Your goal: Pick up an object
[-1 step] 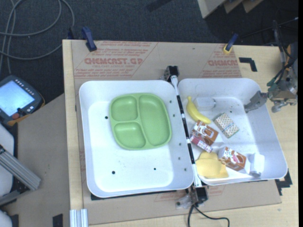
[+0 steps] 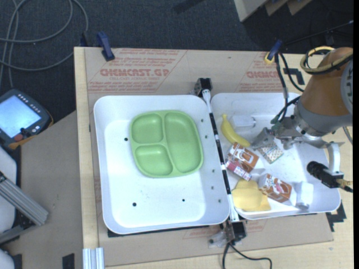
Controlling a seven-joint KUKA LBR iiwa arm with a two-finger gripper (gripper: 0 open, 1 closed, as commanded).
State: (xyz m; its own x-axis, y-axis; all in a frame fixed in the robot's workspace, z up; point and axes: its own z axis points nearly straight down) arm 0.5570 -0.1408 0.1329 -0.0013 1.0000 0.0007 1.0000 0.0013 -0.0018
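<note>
While the gripper (image 2: 268, 137) hangs over the right bin (image 2: 320, 206), finger state unclear, a banana (image 2: 233, 131), snack packets (image 2: 243, 160) and yellow block (image 2: 250, 197) crowd left.

The grey arm (image 2: 328, 97) reaches in from the right, its tool (image 2: 268, 139) lowered and angled leftward.

A handheld screen device (image 2: 19, 118) sits left of the bench, coiled cables (image 2: 39, 21) above.
</note>
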